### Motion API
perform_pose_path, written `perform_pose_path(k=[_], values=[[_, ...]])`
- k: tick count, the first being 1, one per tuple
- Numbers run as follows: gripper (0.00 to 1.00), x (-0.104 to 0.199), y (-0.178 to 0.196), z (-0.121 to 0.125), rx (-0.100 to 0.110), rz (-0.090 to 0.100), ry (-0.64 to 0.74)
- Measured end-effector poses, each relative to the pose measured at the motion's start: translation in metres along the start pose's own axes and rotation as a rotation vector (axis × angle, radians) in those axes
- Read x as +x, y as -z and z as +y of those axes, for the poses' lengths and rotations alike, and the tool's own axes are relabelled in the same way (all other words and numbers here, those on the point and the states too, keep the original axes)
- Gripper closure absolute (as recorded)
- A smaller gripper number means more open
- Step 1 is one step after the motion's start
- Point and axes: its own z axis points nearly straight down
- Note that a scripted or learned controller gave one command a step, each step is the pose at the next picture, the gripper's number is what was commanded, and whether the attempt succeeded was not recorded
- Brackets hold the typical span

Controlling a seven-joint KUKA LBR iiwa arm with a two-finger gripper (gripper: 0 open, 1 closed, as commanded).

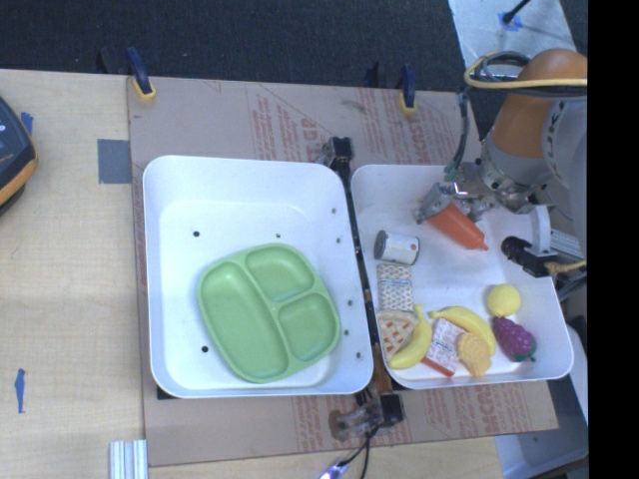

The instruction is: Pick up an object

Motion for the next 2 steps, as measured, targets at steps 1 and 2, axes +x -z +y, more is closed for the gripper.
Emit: perform_pose_path(k=[1, 2], values=[[1.0, -0.001, 0.012, 0.001, -0.001, -0.001, 0.002], [1.0, 0.065, 0.062, 0.002, -0.006, 0.0, 0.002]])
